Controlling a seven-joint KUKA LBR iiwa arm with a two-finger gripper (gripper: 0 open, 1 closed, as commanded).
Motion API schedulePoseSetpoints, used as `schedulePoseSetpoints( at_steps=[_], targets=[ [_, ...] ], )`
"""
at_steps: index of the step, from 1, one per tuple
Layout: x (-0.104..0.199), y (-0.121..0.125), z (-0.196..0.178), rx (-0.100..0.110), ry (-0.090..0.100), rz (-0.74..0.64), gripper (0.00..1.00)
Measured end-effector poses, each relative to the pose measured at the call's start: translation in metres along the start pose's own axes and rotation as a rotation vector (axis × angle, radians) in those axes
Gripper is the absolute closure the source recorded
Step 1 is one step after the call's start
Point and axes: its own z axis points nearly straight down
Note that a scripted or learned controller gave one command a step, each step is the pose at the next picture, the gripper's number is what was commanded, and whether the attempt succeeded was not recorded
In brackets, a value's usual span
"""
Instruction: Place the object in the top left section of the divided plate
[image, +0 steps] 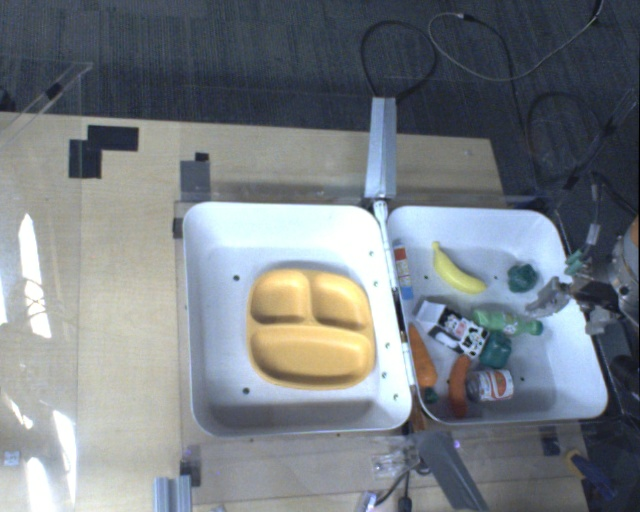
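A yellow divided plate (308, 326) is sitting in the middle of the left bin (215, 400), with two small sections on its far side and one long section on its near side. All three sections are lying bare.

The objects are crowding the right bin (560, 400). A yellow banana (457, 270) is lying toward the far left of that bin, well apart from the rest. A dark green lump (521, 277) is resting to its right, near the far right corner. A green plastic bottle (508, 322) is lying on its side in the middle, just beside a small black-and-white carton (448, 327). A teal cup-like object (494, 349) is sitting just near of the bottle, touching a printed can (489, 385) lying on its side. Two orange carrots are lying near the front left: one carrot (423, 360) along the divider wall, and a second carrot (458, 384) beside the can. A thin tube-like object (401, 270) is lying against the divider.

The gripper (562, 292) is reaching in at the right edge of the right bin, close to the bottle's right end. How wide it is standing is too blurred to tell, and nothing is visibly between its tips.
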Motion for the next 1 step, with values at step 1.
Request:
schedulePoseSetpoints(
  at_steps=[1],
  targets=[
    [0.0009,0.0017,-0.0109,-0.004,0.000,-0.005,1.00]
  ],
)
